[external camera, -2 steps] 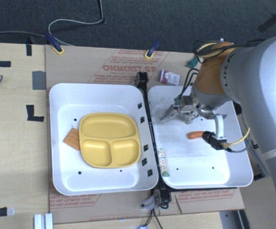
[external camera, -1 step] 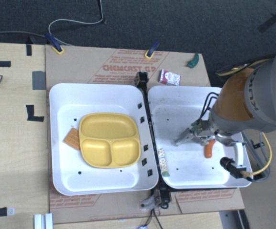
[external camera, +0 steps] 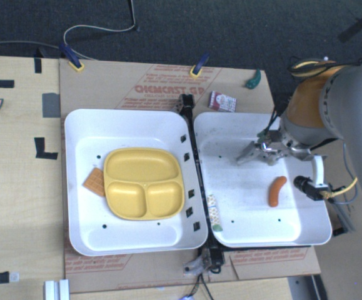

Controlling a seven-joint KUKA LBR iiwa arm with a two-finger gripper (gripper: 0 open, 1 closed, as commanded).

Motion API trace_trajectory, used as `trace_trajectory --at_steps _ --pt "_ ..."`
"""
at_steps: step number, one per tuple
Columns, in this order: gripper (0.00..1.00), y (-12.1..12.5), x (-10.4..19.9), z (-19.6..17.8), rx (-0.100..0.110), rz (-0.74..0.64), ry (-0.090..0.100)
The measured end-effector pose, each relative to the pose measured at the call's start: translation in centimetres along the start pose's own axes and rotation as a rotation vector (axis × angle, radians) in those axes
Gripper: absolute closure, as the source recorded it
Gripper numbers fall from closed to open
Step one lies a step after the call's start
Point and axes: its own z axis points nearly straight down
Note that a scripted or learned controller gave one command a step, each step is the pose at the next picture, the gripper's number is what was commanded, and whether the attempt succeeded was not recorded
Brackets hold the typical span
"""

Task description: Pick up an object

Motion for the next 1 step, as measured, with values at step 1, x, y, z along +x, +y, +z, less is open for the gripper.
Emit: trace_trajectory --at_steps 1 --pt "0.00 -5.14 -0.92 -0.03 0.002 0.002 0.000"
